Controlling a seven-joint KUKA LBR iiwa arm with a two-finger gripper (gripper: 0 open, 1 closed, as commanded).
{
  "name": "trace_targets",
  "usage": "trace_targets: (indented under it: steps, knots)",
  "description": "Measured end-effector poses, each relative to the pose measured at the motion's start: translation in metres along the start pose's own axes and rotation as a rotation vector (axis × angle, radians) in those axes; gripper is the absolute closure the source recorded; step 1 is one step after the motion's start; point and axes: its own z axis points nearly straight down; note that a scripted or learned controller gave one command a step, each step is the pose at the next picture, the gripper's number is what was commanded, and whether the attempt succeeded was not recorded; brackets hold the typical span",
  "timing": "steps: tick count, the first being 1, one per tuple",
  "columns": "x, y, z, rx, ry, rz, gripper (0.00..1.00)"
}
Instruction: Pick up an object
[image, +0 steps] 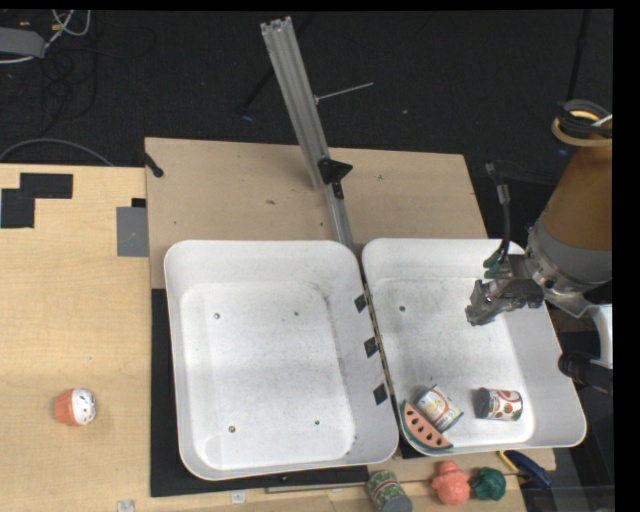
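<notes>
In the right bin (430, 320), near its front edge, lie a small can with a yellow and white label (438, 407), a watermelon slice toy (428, 430) just in front of it, and a red and white can on its side (498, 404). My gripper (484, 303) hangs over the bin's right half, well behind those objects and apart from them. Nothing shows between it and the bin floor.
The left bin (265, 355) stands beside the right one. A red and white ball (75, 407) lies on the wooden bench at far left. A can (383, 489), a pink toy (451, 483) and a green toy (489, 483) sit in front of the bins. A metal rail (305, 120) rises behind.
</notes>
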Motion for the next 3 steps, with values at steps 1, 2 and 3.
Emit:
trace_targets:
  steps: [1, 2, 3]
  knots:
    - [0.05, 0.006, 0.015, 0.002, -0.001, 0.001, 1.0]
    - [0.111, 0.008, 0.023, 0.003, -0.001, 0.0, 1.0]
    - [0.161, 0.013, 0.032, 0.003, -0.002, 0.001, 1.0]
